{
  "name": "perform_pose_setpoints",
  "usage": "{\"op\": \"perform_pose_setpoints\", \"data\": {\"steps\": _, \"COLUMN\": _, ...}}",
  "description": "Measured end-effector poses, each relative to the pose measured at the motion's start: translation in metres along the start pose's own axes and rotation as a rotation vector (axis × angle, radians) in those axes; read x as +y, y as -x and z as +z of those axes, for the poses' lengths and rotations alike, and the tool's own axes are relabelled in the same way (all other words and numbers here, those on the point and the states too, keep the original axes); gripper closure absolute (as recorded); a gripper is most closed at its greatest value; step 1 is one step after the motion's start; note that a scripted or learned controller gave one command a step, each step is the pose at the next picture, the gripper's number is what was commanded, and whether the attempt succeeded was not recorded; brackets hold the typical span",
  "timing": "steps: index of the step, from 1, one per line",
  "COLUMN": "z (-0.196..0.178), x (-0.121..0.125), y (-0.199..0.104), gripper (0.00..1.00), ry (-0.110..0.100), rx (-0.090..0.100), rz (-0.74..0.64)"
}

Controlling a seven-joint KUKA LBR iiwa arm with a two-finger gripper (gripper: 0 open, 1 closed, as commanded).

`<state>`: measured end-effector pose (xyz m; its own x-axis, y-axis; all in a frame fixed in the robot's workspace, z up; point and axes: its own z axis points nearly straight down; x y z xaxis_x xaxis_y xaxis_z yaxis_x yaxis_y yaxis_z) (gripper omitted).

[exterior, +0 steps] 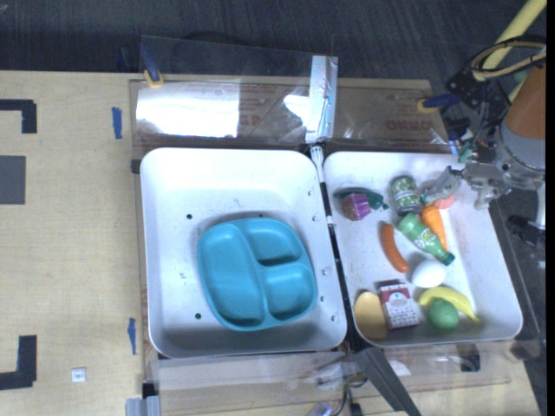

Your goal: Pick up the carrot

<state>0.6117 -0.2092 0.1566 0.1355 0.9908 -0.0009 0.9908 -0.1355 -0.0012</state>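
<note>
The bins (165, 232) look like smooth white plastic — slightly glossy; the blue tray (256, 271) is matt plastic, the bench (61, 258) pale wood — the carrot (433, 224) shiny.
</note>
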Motion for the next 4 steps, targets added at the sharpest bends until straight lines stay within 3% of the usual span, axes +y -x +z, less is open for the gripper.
{"op": "perform_pose_setpoints", "data": {"steps": 1, "z": 0.061, "x": -0.005, "y": -0.002, "gripper": 0.00, "ry": 0.004, "rx": 0.006, "rz": -0.273}}
{"op": "perform_pose_setpoints", "data": {"steps": 2, "z": 0.053, "x": -0.004, "y": -0.002, "gripper": 1.00, "ry": 0.005, "rx": 0.004, "rz": -0.274}}
{"op": "perform_pose_setpoints", "data": {"steps": 3, "z": -0.062, "x": 0.058, "y": -0.005, "gripper": 1.00, "ry": 0.011, "rx": -0.003, "rz": -0.433}}
{"op": "perform_pose_setpoints", "data": {"steps": 4, "z": -0.062, "x": 0.049, "y": -0.060, "gripper": 1.00, "ry": 0.001, "rx": 0.002, "rz": -0.480}}
